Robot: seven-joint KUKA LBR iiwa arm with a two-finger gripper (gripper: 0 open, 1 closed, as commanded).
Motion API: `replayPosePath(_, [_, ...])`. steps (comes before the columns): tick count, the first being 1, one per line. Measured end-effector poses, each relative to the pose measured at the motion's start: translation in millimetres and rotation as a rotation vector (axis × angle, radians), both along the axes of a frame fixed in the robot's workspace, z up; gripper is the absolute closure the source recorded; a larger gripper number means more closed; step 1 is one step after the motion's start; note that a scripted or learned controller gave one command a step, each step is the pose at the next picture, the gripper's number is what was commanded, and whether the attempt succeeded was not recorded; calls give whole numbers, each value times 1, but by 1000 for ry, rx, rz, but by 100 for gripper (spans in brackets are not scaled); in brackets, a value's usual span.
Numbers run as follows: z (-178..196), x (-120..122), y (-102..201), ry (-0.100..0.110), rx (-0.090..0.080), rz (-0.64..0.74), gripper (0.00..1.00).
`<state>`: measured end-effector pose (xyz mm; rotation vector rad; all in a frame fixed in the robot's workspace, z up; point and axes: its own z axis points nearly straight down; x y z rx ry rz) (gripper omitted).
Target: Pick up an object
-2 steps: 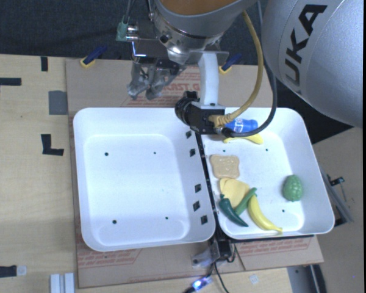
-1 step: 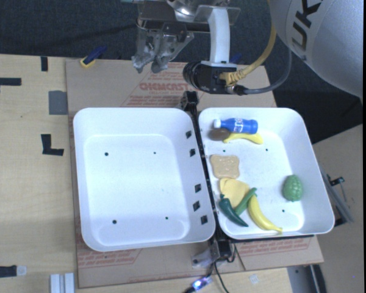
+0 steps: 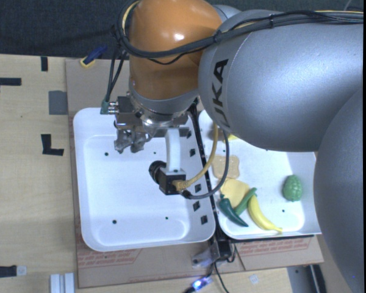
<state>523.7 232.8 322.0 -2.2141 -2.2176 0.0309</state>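
My gripper (image 3: 130, 144) hangs over the upper part of the left bin (image 3: 97, 224), its two short fingers apart with nothing between them. The objects lie in the right bin (image 3: 293, 224): a yellow banana (image 3: 263, 215), a dark green pepper (image 3: 236, 209), a green knobbly piece (image 3: 292, 188), a yellow wedge (image 3: 233, 190) and a pale yellow flat piece (image 3: 227, 166). The gripper is well to the left of all of them, across the wall between the bins. The arm's large grey and orange body hides the back of the right bin.
The white floor of the left bin shows a few small dark dots. Brown cardboard (image 3: 24, 182) with black marks spreads to the left of the bins. The arm covers the upper right of the view.
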Motion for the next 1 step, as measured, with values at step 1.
replayPosePath(1, [126, -27, -1, -29, 14, 3, 100])
